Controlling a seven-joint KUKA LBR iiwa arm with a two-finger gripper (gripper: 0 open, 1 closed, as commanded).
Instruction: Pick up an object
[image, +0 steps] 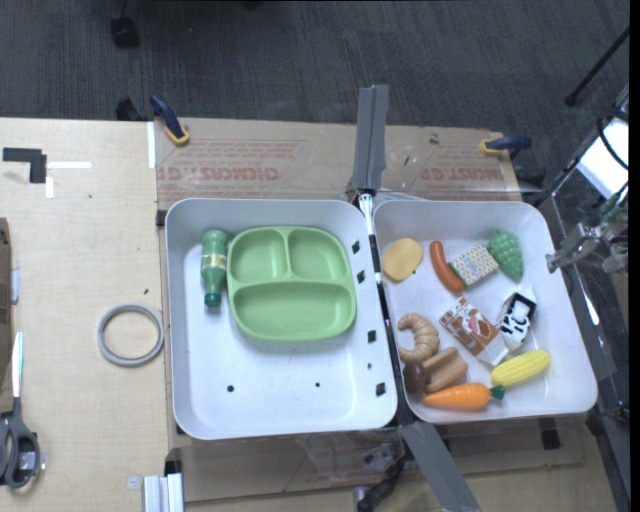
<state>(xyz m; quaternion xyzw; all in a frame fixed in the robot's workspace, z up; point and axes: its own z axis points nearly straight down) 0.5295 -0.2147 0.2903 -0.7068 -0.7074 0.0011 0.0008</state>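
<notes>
In the right bin (560, 390), toy foods crowd; the corn (520, 369) lies apart enough for a clean descent. Gripper state: cannot tell.

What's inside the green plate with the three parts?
Nothing lies in the green plate; all three sections show bare. A green bottle lies beside it on its left, in the same white bin. The bin floor under the plate is covered, so that stays unknown.
</notes>
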